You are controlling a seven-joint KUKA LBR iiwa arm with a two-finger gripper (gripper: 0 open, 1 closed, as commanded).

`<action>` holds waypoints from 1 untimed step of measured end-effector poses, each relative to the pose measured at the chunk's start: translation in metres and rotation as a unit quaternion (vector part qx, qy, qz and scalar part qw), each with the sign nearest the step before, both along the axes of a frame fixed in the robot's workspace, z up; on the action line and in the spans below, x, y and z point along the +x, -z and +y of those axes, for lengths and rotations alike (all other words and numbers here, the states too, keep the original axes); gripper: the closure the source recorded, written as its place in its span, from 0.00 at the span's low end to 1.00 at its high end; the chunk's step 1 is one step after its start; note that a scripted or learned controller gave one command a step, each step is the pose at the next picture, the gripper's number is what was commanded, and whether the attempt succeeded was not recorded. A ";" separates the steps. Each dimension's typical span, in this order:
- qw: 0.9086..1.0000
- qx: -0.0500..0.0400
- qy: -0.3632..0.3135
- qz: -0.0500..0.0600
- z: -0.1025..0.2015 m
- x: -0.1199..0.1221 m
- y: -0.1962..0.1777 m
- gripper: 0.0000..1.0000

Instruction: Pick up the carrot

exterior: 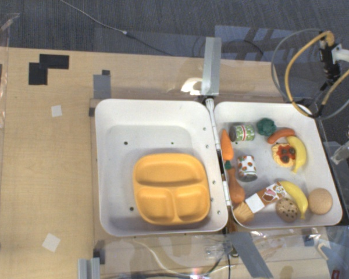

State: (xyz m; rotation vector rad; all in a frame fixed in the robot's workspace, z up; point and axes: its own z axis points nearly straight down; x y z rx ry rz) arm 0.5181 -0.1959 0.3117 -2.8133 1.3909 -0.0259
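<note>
mostly carrot [226,145] in right bin [328,173], yellow tray [171,188] in left bin [113,156]

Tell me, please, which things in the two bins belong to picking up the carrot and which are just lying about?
Belongs to the job:
- slim orange carrot, by the right bin's left wall

Just lying about:
- yellow plastic divided plate, left bin
- two yellow bananas
- small green-labelled can
- dark green broccoli
- round tan bun
- chocolate-chip cookie

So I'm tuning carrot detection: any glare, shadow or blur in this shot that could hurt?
Camera view: sharp and evenly lit; the carrot lies along the right bin's left wall, unglared; bright glare sits on the metal post above the bins; soft shadow under the yellow tray.
</note>
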 end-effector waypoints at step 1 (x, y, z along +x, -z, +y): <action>0.997 0.004 -0.077 0.010 0.010 -0.012 0.103 1.00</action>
